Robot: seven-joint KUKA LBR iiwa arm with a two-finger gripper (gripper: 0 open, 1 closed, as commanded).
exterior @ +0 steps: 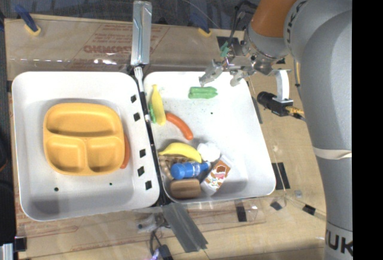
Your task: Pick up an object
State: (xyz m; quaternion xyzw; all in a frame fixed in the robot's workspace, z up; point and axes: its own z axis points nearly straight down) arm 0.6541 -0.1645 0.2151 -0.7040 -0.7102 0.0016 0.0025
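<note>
Green object (203, 92) below open jaws (224, 74), wrapper print unreadable (218, 175)

Left bin (24, 193): a divided tray (84, 136) lies in it, toward the middle.
Right bin (251, 151): just beside the left bin, a clamp bar (141, 31) standing behind the seam between them.
Far part of right bin: a pea pod (203, 92) lies near the back wall.
Divider side: a corn cob (157, 104) lies along the left wall, a carrot (180, 125) just right of it.
Near corner: a banana (179, 150), a bottle (189, 169), a bread piece (185, 188) and a small carton (218, 175) crowd together, the bottle between banana and bread.
My gripper (224, 76): I hang over the back rim of the right bin, behind and right of the pea pod.
</note>
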